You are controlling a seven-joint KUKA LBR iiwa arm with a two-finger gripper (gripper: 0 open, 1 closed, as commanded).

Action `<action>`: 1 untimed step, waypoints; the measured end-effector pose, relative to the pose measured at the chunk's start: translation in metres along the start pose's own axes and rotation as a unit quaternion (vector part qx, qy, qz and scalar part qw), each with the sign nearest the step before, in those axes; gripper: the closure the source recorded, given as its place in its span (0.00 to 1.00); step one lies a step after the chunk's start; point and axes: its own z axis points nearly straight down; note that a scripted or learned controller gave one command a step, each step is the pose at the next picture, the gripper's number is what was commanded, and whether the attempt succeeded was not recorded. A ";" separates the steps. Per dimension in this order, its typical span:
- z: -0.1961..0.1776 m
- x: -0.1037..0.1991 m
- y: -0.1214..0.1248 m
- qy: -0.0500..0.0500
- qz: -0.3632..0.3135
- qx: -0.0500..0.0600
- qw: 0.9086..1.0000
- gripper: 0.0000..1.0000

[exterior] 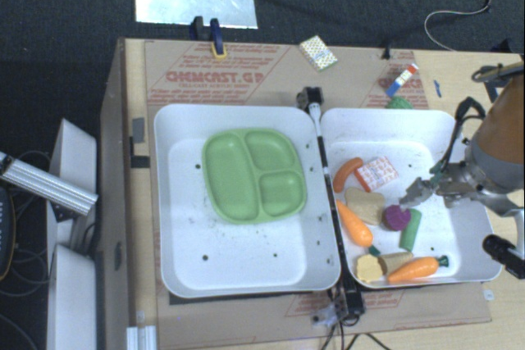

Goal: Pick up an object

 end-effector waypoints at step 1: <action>0.095 -0.019 0.008 0.000 0.001 0.001 1.000 0.00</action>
